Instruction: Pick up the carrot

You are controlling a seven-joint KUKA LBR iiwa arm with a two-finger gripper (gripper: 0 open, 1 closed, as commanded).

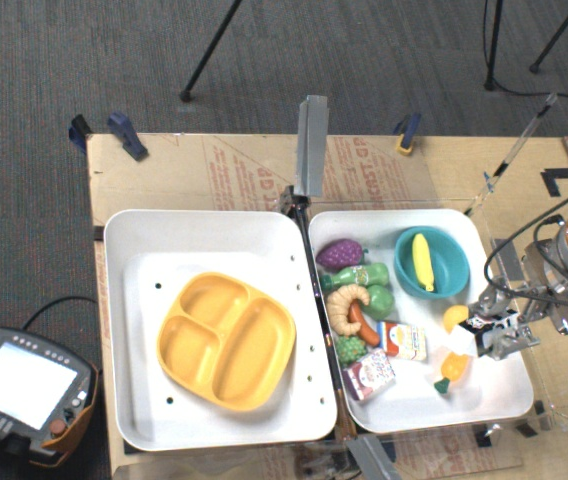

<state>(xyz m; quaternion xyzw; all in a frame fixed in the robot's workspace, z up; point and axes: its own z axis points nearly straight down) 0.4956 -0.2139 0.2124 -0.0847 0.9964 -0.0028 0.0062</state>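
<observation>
Carrot point(454, 370) sits in the lower right of the right bin point(509, 408), on the bin floor: small orange body with a green tip at its lower-left end. Long axis runs roughly lower-left to upper-right in the frame, though it is short and stubby, so that read is soft.

Gripper point(499, 333) hangs at the right edge of the same bin, just up and right of the carrot, near but apart. Carrot lies down-left from the tool. Nothing is between the fingers as far as I can see; how far they are spread I cannot tell, since the tool reads as a dark cluster with cables over it.

A second orange-yellow piece point(455, 317) lies just above the carrot, left of the gripper, about as close to it. Judgement: easy to grab the wrong one.

Other neighbours: juice carton point(402, 341) to the carrot's left, teal bowl point(430, 266) with a banana point(422, 261) above.

Hard to make out: fingertip positions and gripper height over the bin floor. The arm is mostly cut off at the frame's right.
</observation>
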